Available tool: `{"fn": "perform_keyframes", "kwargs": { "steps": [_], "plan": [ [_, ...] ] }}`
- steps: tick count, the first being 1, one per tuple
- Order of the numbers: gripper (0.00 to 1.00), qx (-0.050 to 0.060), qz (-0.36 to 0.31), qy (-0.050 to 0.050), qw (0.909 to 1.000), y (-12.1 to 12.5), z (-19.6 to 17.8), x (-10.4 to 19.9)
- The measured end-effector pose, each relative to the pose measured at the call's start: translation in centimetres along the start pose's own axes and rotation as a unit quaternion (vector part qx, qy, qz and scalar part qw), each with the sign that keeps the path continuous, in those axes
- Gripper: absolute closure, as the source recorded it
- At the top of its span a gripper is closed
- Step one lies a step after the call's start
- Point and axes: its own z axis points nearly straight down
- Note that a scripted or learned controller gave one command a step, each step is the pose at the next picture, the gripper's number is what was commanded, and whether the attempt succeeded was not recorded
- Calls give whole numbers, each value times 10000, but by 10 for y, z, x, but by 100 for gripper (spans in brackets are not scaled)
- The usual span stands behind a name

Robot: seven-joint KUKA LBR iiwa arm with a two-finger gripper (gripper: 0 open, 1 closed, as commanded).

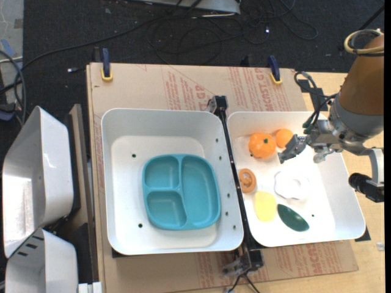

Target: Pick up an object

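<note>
The arm's far side runs off the right edge. The two-finger gripper hangs in the right white bin, fingers spread wide and holding nothing, just right of the round orange pumpkin-shaped toy, apart from it.

- You see the gripper poised over the right bin, fingers spread with nothing between them.
- Just left of it sit an orange pumpkin-shaped toy and a smaller orange ball.
- Below lie a white object, a yellow piece, a dark green piece and an orange ring.
- Your left bin holds a teal divided plate.
</note>
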Motion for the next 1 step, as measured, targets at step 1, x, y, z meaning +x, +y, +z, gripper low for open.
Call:
{"fn": "perform_keyframes", "kwargs": {
  "steps": [1],
  "plan": [
    [0,-62,-14,-8,10000,2,-7,0]
  ]
}}
